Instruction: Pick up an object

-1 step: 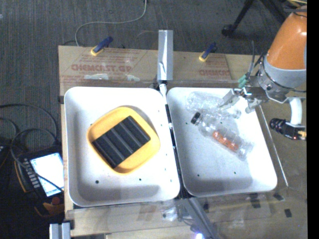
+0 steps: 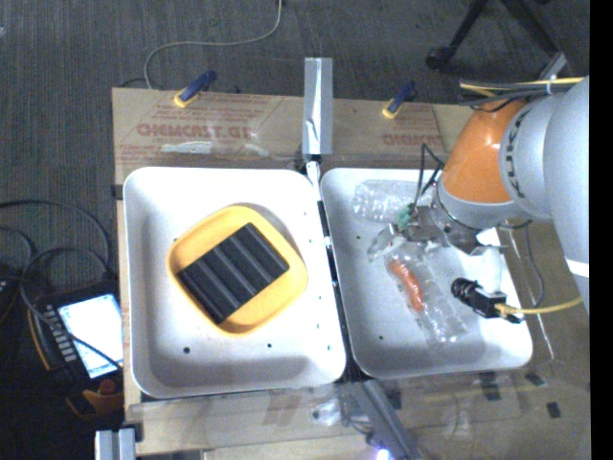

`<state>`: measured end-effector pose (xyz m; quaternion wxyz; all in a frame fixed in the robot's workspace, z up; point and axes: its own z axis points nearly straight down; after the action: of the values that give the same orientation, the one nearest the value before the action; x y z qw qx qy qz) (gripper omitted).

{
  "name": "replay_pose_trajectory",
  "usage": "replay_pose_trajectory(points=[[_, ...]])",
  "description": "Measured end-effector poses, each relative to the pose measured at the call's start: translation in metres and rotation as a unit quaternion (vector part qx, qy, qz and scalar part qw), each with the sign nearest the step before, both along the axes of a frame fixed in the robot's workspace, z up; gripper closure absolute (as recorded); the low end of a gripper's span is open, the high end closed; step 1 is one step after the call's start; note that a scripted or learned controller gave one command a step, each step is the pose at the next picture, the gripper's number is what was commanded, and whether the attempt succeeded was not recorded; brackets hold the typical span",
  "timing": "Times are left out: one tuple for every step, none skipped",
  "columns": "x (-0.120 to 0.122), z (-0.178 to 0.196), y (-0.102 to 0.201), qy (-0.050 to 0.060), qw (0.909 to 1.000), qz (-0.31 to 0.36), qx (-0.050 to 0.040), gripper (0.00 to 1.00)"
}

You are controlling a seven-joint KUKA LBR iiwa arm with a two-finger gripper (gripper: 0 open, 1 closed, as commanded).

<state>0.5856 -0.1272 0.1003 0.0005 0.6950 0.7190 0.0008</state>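
Observation:
My gripper [image 2: 404, 228] hangs low over the upper middle of the right bin [image 2: 383, 348], reaching in from the right. It sits right above a clear plastic packet [image 2: 436, 310] that holds an orange piece [image 2: 409, 284]. A second crumpled clear wrapper [image 2: 376, 200] lies just up and left of the gripper. In the left bin [image 2: 153, 209] rests a yellow rounded block with a black ribbed top [image 2: 236, 268]. Nothing shows plainly between the gripper's tips.
The grey arm with its orange band [image 2: 479, 161] covers the right bin's upper right corner. A metal post [image 2: 316, 103] stands behind the ridge between the bins. Blue-and-yellow clamps [image 2: 194, 88] hold the cardboard backing.

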Motion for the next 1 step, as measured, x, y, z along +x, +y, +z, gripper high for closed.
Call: replay_pose_trajectory(points=[[-0.0560,0.0099,0.0267,0.002,0.9955,0.095,0.0005,0.00]])
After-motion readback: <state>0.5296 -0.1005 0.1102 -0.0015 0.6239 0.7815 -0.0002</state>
